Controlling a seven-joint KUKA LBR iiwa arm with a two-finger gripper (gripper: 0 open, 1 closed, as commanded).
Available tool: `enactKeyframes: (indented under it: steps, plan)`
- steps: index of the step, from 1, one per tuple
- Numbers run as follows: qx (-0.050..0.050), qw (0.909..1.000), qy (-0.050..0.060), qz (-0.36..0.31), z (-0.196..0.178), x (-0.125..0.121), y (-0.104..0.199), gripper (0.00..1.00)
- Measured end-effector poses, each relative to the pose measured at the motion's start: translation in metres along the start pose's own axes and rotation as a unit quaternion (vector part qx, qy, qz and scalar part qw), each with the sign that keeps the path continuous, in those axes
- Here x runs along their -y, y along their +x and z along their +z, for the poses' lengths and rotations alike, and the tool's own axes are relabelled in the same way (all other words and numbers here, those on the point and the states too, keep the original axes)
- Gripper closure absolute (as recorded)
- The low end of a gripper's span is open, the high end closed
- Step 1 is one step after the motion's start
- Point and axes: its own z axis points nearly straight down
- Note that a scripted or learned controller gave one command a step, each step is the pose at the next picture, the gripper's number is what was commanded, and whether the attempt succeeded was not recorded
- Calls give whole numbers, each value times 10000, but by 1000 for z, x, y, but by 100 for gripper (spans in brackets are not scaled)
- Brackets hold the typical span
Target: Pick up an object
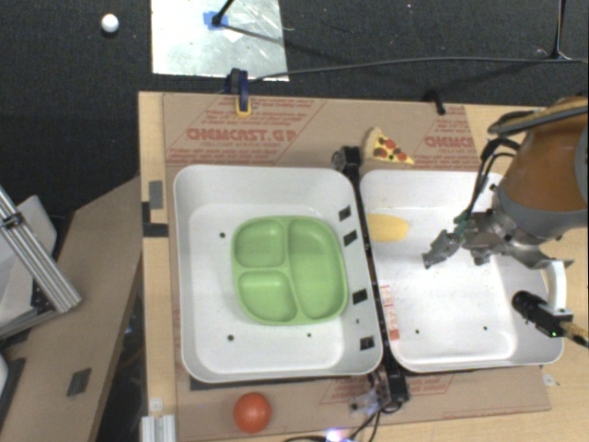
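Camera view, looking down at a slant on 2 shallow white bins set side by side on a cardboard-covered bench (pixel 304 122). The left bin (pixel 198 247) holds a light-green divided plate (pixel 289 270) with 3 compartments, lying flat near the bin's middle. The right bin (pixel 460 334) holds a yellow, banana-like object (pixel 387 228) lying flat near its upper-left corner, close to the wall shared with the left bin.

The grey arm with its orange band (pixel 550 168) enters from the right, over the right bin. Its gripper (pixel 440 250) hangs above the bin floor, right of the yellow object and apart from it; nothing is visible between the fingers, and whether they are spread or closed cannot be told from this angle.

Outside the bins, a toy pizza slice (pixel 388 147) rests on the cardboard just behind the right bin's rear rim. A red, tomato-like ball (pixel 252 412) sits on the bench in front of the left bin. A small white ball (pixel 110 23) lies on the dark surface at upper left, beside a silvery sheet (pixel 184 26).
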Motion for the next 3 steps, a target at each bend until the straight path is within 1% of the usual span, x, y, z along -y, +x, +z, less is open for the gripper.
enactKeyframes:
  steps: [1,2,3]
  plan:
    - [8,10000,-58,-12,-5,-3,0,0]
    - [2,10000,-42,-7,40,-11,3,0]
    - [1,10000,-38,-4,93,-12,3,0]
